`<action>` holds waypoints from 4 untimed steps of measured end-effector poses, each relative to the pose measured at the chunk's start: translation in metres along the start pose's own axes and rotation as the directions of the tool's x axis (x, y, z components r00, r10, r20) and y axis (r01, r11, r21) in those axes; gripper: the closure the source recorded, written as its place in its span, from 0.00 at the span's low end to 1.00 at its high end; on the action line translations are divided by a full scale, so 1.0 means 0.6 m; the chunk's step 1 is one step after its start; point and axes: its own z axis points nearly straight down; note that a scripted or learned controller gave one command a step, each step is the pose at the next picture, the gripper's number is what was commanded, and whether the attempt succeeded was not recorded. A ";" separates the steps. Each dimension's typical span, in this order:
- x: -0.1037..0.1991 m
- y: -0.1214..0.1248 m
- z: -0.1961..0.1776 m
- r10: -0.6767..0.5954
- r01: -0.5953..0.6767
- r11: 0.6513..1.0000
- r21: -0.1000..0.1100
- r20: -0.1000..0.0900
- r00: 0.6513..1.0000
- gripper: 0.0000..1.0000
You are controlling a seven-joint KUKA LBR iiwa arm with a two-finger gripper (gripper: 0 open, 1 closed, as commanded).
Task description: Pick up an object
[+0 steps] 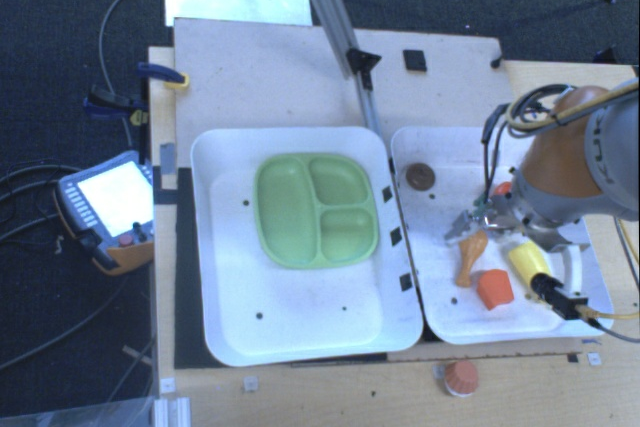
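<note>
Beside the gripper [468,227], grip unclear, the tan drumstick [471,261] lies lengthwise toward the near bin rim [500,337].

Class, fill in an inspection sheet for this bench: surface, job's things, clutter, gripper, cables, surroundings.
Surface: white left bin and right bin, side by side.
Job's things: brown disc, tan drumstick toy and orange block in the right bin.
Clutter: green divided plate in the left bin; reddish round thing outside the bins.
Gripper: gripper at the drumstick toy; hold unclear.
Cables: cables loose on the dark floor.
Surroundings: pendant with lit screen, left.
</note>
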 end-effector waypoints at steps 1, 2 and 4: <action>-0.002 0.004 -0.021 0.001 -0.001 1.000 -0.009 0.004 1.000 1.00; -0.016 0.018 -0.110 -0.003 0.003 1.000 -0.002 0.001 1.000 1.00; -0.020 0.017 -0.261 -0.004 0.004 1.000 -0.003 0.001 1.000 1.00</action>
